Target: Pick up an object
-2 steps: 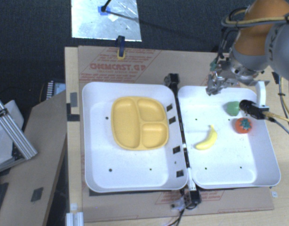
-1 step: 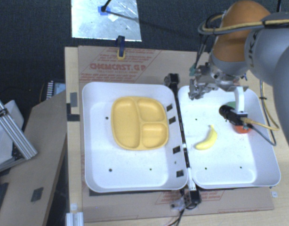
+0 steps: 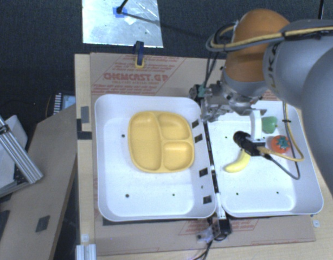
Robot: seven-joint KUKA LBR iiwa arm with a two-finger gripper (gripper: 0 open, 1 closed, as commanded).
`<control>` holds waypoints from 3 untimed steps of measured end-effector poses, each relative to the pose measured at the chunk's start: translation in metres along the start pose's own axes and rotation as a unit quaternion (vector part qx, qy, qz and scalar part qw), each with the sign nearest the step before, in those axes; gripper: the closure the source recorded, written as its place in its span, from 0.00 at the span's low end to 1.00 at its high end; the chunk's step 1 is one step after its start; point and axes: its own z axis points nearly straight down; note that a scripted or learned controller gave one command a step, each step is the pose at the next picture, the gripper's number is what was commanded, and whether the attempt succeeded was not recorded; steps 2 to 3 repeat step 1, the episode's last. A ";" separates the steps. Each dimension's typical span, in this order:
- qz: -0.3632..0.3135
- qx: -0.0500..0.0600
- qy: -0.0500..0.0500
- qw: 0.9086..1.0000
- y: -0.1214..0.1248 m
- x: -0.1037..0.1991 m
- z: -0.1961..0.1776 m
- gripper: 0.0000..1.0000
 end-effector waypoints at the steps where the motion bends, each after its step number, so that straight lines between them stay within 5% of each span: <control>1: 0.000 -0.001 0.000 1.000 -0.003 0.050 -0.006 1.00; 3: 0.000 -0.001 0.000 1.000 -0.003 0.050 -0.006 1.00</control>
